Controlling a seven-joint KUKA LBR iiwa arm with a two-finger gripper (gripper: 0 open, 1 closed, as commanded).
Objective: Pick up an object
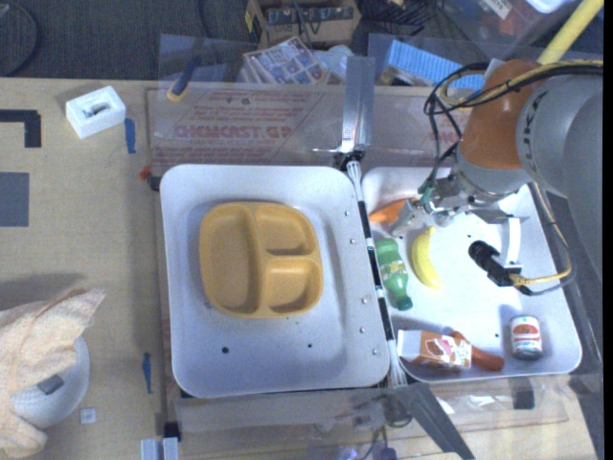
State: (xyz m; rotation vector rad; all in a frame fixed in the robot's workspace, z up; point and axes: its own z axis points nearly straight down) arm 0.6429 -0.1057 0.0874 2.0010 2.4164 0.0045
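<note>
A tan bench carries two shallow white bins side by side; the left bin (182, 257) holds a yellow divided tray (261, 257), and the right bin (560, 348) holds the loose items. The likeliest target, by my judgement, is the banana (426, 260), lying near that bin's left wall with its long axis running roughly front to back. Just left of the banana lies a green bottle (393, 273), nearly parallel to it; behind the banana sits an orange carrot-like piece (391, 211). The gripper (433, 205) hovers just behind the banana's far end, close above it. Whether its fingers are spread or closed I cannot tell. Nothing is visibly held. Further from the banana, toward the front, lie a ketchup bottle (445, 350) and a small can (526, 336).
</note>
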